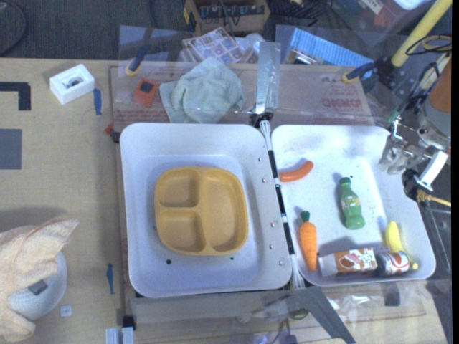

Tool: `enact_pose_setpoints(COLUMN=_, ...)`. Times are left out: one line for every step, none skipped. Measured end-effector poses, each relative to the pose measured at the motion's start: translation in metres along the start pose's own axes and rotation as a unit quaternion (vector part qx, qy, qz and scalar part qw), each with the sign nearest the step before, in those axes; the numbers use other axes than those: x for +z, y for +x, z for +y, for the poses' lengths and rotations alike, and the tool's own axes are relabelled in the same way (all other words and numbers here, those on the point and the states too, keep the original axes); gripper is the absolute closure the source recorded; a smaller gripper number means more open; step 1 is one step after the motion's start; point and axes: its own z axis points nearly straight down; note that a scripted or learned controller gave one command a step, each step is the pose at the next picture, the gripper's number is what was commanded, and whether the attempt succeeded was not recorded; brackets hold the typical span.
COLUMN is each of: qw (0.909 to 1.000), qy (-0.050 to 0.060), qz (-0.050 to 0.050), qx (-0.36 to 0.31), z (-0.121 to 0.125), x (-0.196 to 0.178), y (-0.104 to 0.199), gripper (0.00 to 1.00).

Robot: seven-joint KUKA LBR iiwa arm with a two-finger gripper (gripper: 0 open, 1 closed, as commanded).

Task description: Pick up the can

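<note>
Surface: tan surface [57, 192], 2 white bins.
Left bin [136, 149]: yellow divided plate [201, 210].
Right bin [323, 138]: can [366, 262] on its side against the near wall, beside carrot [308, 241]; green bottle [351, 203]; sausage [295, 170]; banana [394, 236].
Claw [409, 160]: over the bin's right rim, well apart from can; open-or-closed state cannot be told.

Glossy can [367, 262], matt yellow plastic tray [201, 210], smooth white bins [136, 192], crumpled cloth [203, 92].
</note>
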Motion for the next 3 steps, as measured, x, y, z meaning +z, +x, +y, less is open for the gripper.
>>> enact_pose_setpoints(qw=0.9992, qy=0.000, qz=0.000, qx=-0.041, z=-0.011, x=0.042, y=0.022, gripper=1.00)
enact_pose_setpoints(qw=0.9977, qy=-0.001, qz=0.000, qx=0.068, z=-0.029, x=-0.059, y=0.048, gripper=1.00)
enact_pose_setpoints(qw=0.9977, qy=0.001, qz=0.000, qx=0.068, z=-0.059, x=0.061, y=0.079, gripper=1.00)
